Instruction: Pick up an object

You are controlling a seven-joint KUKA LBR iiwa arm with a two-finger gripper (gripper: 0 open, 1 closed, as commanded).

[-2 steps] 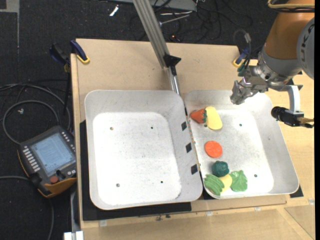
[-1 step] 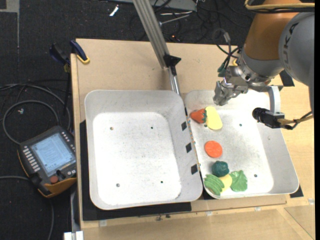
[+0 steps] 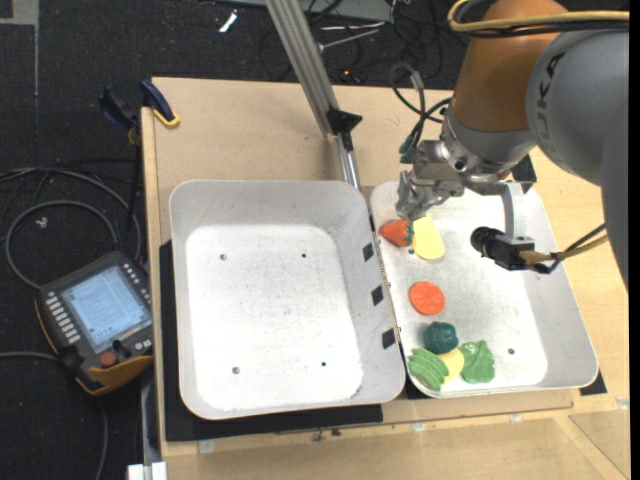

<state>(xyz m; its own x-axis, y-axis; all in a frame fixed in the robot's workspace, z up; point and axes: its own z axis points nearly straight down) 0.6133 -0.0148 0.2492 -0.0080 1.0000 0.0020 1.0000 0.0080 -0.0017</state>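
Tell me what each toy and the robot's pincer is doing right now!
pincer: low in the right bin, just above the orange toy
orange toy: lying by the bin's left wall
pale yellow toy: lying flat, beside the orange toy
red disc: lying flat, alone
dark green toy: in the pile of green toys

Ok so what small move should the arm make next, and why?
Probably a short, straight descent: the gripper hangs directly above the orange piece and pale yellow piece at the right bin's upper left, with nothing seen between its fingers.
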